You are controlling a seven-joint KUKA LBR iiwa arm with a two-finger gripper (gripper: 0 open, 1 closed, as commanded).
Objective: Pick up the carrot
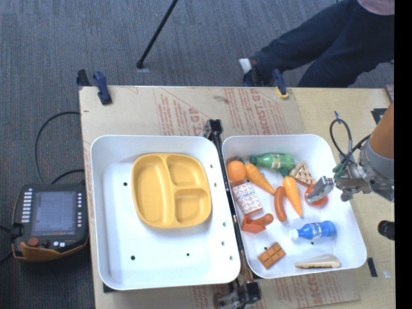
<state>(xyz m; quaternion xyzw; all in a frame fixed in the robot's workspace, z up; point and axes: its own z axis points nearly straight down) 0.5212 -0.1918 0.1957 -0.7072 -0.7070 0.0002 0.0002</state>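
Note:
Two orange carrots lie in the right bin (344, 172). One carrot (293, 195) lies near the bin's middle, pointing toward the front. The other carrot (259, 179) lies slanted beside an orange fruit (236, 171). My gripper (320, 190) reaches in from the right and hovers at the bin's right side, over a small red item (318, 200). It is about a hand's width to the right of the nearer carrot and is not touching it. No carrot is between its tips.
The right bin also holds a green bottle (273, 161), a blue bottle (315, 230), a sausage (279, 203), a red hot dog (257, 223), a carton (247, 198), a waffle (271, 255) and a bread slice (317, 261). A yellow divided plate (172, 190) sits in the left bin (116, 237).

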